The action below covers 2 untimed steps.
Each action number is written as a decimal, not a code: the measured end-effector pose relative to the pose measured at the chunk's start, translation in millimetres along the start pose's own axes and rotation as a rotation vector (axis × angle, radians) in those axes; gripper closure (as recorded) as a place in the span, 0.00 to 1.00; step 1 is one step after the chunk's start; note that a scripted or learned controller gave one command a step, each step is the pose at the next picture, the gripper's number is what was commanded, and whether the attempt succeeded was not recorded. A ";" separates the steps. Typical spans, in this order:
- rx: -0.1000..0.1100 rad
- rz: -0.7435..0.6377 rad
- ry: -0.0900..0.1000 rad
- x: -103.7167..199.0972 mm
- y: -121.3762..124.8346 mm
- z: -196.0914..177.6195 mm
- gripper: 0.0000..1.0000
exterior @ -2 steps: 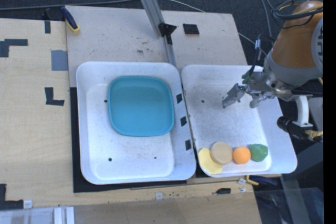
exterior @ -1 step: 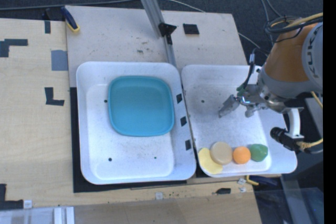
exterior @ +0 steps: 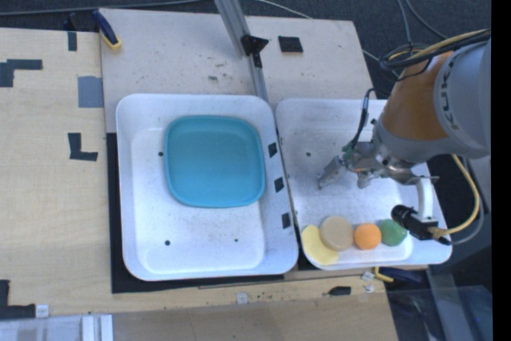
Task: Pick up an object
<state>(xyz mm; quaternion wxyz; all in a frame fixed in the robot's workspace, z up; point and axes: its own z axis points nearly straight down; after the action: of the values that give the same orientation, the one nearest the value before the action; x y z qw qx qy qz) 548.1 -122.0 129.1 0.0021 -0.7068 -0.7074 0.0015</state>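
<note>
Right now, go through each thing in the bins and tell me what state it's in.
Blue plate: lying flat in the left bin.
Tan disc: flat, resting on the yellow piece, right bin.
Orange ball: resting between disc and green piece.
Pincer: open, holding nothing, above the right bin.

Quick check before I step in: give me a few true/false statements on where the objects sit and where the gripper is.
1. The blue plate lies in the left bin. True.
2. The orange ball sits on the plate. False: it is in the right bin, near the front edge.
3. The gripper is over the right bin. True.
4. The green object lies left of the tan disc. False: it lies right of the ball.
</note>
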 end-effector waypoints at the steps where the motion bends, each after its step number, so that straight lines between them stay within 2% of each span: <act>1: -0.004 0.000 0.000 -0.2 0.9 -12.3 1.00; 2: -0.008 0.000 -0.001 2.9 2.6 -54.3 1.00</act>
<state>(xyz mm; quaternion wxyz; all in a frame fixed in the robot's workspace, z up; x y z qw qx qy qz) 551.0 -119.2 183.4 -0.0011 -0.7069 -0.7073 -0.0008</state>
